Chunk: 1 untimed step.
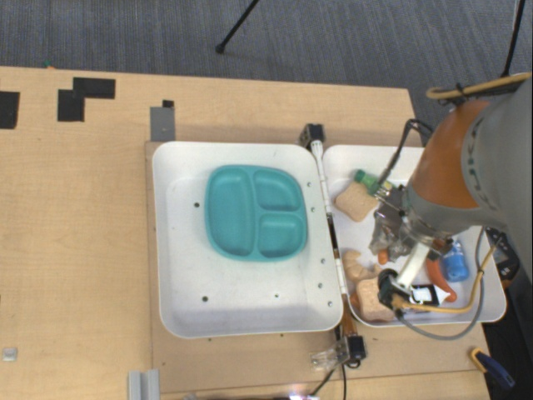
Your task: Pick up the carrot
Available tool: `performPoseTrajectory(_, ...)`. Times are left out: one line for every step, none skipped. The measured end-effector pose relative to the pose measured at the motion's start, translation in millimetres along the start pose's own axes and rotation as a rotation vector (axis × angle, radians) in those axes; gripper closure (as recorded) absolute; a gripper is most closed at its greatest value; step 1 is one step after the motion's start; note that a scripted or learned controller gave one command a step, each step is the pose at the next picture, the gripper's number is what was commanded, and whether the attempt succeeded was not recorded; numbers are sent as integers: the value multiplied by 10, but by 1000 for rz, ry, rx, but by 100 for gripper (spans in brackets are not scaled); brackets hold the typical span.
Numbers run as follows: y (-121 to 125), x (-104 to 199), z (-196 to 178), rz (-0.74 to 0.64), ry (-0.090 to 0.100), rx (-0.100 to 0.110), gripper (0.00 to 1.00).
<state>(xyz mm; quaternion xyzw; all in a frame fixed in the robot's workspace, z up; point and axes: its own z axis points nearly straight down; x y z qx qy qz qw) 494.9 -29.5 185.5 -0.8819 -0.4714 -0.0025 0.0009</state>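
The carrot (440, 278) shows as a short orange piece near the front right of the right bin (491, 307), partly covered by the arm. My gripper (386, 245) hangs over the middle of that bin, to the left of the carrot and just above a tan food piece (357, 265). The grey wrist and orange band (445, 165) hide much of the bin behind it. Nothing can be seen held by the gripper.
A tan bread-like block (356, 201) and a green item (364, 177) lie at the right bin's back left. A blue object (455, 266) sits next to the carrot, another tan piece (371, 299) at the front left. The left bin (179, 307) holds a teal divided plate (254, 212).
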Motion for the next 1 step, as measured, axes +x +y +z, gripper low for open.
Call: performPoseTrajectory(-632, 799, 23, 258, -3, 4, 100)
